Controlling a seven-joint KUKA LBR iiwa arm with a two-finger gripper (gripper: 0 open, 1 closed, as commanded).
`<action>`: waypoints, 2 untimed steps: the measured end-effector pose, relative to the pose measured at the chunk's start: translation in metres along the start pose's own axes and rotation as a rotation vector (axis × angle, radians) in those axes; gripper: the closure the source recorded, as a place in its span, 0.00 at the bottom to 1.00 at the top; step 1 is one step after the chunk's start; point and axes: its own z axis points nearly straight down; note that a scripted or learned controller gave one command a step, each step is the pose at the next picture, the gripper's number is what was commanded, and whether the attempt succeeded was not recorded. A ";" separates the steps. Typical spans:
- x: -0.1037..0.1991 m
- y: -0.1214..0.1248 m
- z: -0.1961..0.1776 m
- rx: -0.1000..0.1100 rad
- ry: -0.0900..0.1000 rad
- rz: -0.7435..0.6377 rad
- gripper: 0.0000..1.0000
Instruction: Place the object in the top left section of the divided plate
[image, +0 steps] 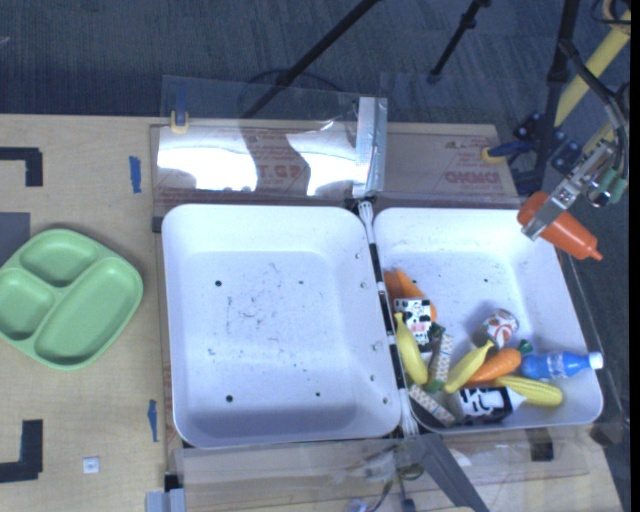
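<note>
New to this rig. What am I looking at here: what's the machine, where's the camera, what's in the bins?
One fixed camera looks down at a slant on a wooden bench. Two shallow white bins sit side by side: the left bin and the right bin. The right one holds a pile of toy food near its front: a banana, a carrot, a corn cob, a blue bottle and other small items. The robot arm's end enters at the upper right; an orange object sits at its tip, though a firm grip is hard to confirm. The green divided plate, the target, lies left of the bins.
</note>
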 end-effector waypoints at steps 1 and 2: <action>0.029 -0.021 0.074 0.001 0.003 -0.097 1.00; 0.074 -0.042 0.182 0.001 0.005 -0.222 1.00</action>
